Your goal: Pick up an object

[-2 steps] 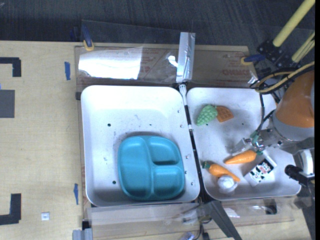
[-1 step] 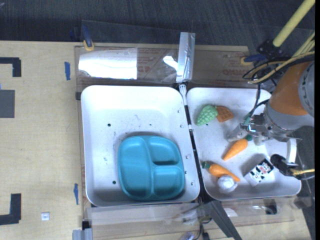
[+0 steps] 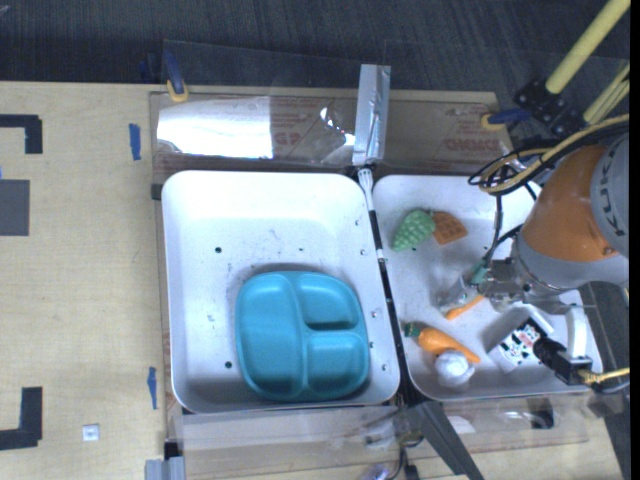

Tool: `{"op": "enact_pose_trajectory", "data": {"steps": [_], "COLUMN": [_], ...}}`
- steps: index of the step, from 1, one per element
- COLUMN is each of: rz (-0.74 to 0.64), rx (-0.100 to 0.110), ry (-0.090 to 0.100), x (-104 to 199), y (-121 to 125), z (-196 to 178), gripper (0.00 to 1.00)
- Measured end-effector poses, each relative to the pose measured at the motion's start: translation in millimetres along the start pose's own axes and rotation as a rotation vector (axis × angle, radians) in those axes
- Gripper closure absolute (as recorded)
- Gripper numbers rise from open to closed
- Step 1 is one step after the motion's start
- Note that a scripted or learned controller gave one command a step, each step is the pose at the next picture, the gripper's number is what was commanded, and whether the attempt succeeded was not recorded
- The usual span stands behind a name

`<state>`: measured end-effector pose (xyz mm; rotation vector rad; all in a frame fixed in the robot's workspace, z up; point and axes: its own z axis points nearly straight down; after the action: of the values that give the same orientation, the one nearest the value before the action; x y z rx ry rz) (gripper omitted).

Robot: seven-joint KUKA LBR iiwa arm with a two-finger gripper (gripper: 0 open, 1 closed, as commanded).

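The right bin [image 3: 440,190] holds several small items. A green knobbly toy with an orange piece behind it [image 3: 418,228] lies near the bin's back. A small orange stick [image 3: 463,309] rests mid-bin, right under my gripper [image 3: 484,284], which hangs low over it from the right. An orange carrot [image 3: 432,340] and a white round piece [image 3: 452,366] lie near the front wall. A white tag with black and red marks [image 3: 518,343] sits front right. The gripper's tip is dark and partly hidden by cables.
The left bin [image 3: 200,208] bears a blue divided plate [image 3: 300,336] at its front. A metal divider [image 3: 371,113] and clear plastic stand behind the bins. Yellow poles [image 3: 590,33] and cables crowd the upper right beside the arm's orange band [image 3: 568,213].
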<state>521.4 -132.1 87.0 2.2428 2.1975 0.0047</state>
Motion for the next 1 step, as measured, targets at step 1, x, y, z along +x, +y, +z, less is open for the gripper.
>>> {"op": "enact_pose_trajectory", "data": {"steps": [1], "rz": [0.001], "rx": [-0.005], "ry": [-0.002], "x": [-0.9], "y": [1.7], "z": [-11.1], "gripper": [1.0]}}
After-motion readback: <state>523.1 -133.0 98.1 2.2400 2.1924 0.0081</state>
